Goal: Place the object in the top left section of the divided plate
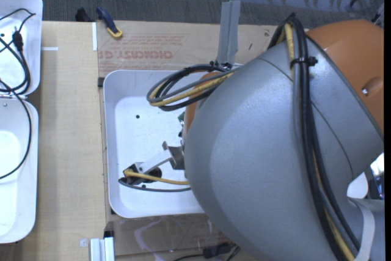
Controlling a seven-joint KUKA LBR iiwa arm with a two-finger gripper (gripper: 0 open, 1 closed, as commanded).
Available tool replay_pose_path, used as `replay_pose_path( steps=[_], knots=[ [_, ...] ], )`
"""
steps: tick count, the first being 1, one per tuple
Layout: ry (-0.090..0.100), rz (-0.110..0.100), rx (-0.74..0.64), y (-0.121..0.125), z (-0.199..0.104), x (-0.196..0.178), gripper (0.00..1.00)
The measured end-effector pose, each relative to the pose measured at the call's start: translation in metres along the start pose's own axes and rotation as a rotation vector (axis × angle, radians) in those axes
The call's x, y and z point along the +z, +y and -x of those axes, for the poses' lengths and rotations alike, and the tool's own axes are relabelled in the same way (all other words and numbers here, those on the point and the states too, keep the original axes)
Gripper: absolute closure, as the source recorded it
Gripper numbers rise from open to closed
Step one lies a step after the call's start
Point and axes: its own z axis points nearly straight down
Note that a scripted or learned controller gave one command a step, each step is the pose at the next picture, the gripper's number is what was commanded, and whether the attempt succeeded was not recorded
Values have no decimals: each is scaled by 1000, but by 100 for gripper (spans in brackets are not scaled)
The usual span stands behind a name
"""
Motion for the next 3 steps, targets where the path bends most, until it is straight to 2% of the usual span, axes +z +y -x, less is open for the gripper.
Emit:
replay_pose_path(
  steps=[1,2,3],
  knots=[
    [4,4,-15,45,15,-351,100],
    [3,4,0,74,-8,-351,100],
    [-1,2,-33,93,-10,-260,100]
  ],
)
